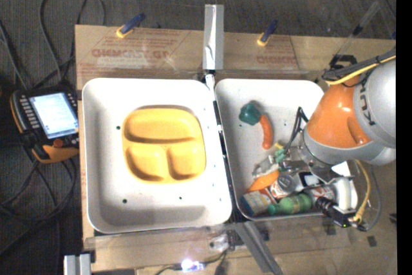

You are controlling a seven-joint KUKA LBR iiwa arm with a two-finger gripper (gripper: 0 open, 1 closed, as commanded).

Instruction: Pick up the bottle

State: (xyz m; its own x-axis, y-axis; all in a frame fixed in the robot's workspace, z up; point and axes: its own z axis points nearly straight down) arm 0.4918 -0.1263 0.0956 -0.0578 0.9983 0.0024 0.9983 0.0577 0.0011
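Note:
A green bottle (293, 205) lies on its side along the near wall of the right bin (283, 90). My gripper (291, 169) hangs low over the cluttered near part of that bin, just above and behind the bottle. The grey wrist and the orange band (335, 120) of the arm cover the bin's right side. Clutter and the wrist hide the gripper tips. Nothing can be seen held.
Close by the bottle lie an orange-and-white carton (259, 200), a small can (285, 185) and other packets. A teal object (249, 113) and an orange carrot-like piece (266, 131) sit farther back. The left bin (96, 138) holds a yellow compartment tray (164, 142).

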